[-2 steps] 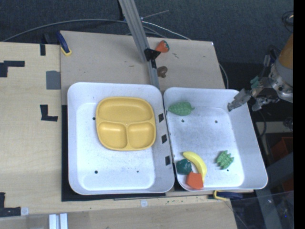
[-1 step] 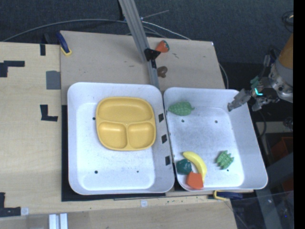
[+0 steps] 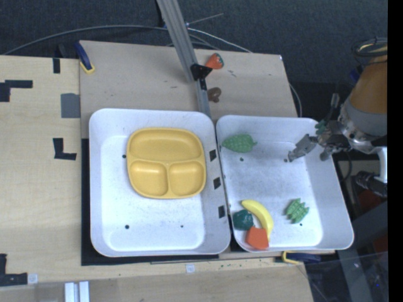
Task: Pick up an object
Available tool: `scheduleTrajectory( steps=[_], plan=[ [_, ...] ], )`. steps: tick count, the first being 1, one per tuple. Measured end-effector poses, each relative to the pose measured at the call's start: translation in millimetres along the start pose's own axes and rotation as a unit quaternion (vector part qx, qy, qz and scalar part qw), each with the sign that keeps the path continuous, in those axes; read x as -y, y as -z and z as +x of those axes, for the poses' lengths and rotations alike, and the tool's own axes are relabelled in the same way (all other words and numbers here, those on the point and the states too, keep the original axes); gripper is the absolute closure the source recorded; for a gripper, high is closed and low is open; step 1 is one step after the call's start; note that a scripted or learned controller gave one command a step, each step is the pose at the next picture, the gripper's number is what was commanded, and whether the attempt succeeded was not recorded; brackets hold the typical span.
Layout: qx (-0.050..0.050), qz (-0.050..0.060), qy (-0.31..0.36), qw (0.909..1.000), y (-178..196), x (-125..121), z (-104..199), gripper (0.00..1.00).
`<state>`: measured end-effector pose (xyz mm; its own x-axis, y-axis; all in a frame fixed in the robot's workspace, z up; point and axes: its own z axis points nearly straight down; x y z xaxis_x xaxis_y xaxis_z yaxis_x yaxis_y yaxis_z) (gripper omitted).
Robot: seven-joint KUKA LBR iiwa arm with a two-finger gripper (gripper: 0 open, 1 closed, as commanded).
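The left bin [image 3: 107, 187] holds a yellow divided plate [image 3: 167, 162] in its upper middle. In the right bin [image 3: 334, 212], a green leafy toy [image 3: 238, 143] lies upper left, a banana [image 3: 258, 213], dark teal piece [image 3: 243, 219] and orange block [image 3: 257, 238] cluster at the bottom, and a small green toy [image 3: 295, 210] sits lower right. The arm [image 3: 368, 99] reaches in from the right edge, its gripper [image 3: 301, 151] low over the bin's upper right; whether it is open or closed cannot be told

I see a yellow tray [image 3: 166, 162], yellow banana [image 3: 259, 213], orange block [image 3: 257, 238], two green toys [image 3: 238, 143] [image 3: 295, 210], white bins [image 3: 101, 168].
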<state>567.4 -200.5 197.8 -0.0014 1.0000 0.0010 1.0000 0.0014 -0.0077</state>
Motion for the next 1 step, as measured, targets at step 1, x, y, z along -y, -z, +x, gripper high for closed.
scheduleTrajectory(
  steps=[1],
  plan=[
    [0.0,-0.001,0.0,1.0,-47.0,-3.8,6.9,0.0]
  ],
)
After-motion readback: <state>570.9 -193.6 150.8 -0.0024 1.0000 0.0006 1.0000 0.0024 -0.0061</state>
